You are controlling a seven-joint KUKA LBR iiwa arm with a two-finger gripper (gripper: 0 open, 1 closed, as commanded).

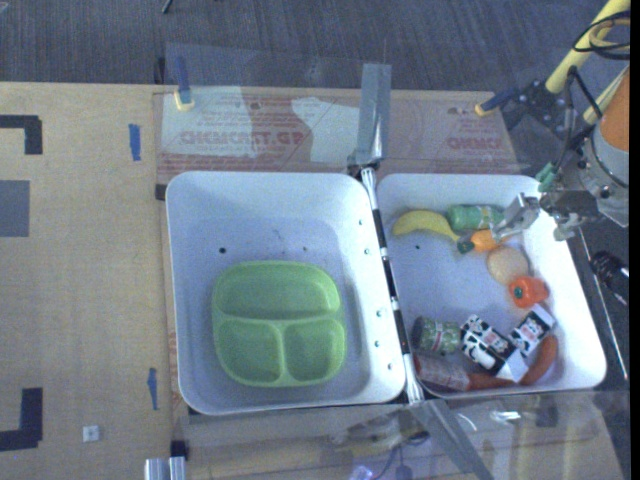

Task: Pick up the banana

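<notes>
Green divided plate (279, 321) in left bin (190, 203), far left of claw, banana (423, 224) lying free in right bin (580, 298), left of claw, green bottle (474, 215) between them, claw (519, 215) at bin's upper right, grip state cannot be told.

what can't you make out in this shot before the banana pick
- Gripper in the camera view: too small and blurred to read its fingers.
- Pile at the right bin front: items overlap, too small to name.
- Arm: cut off by the right edge.
- Banana: shows clearly.
</notes>
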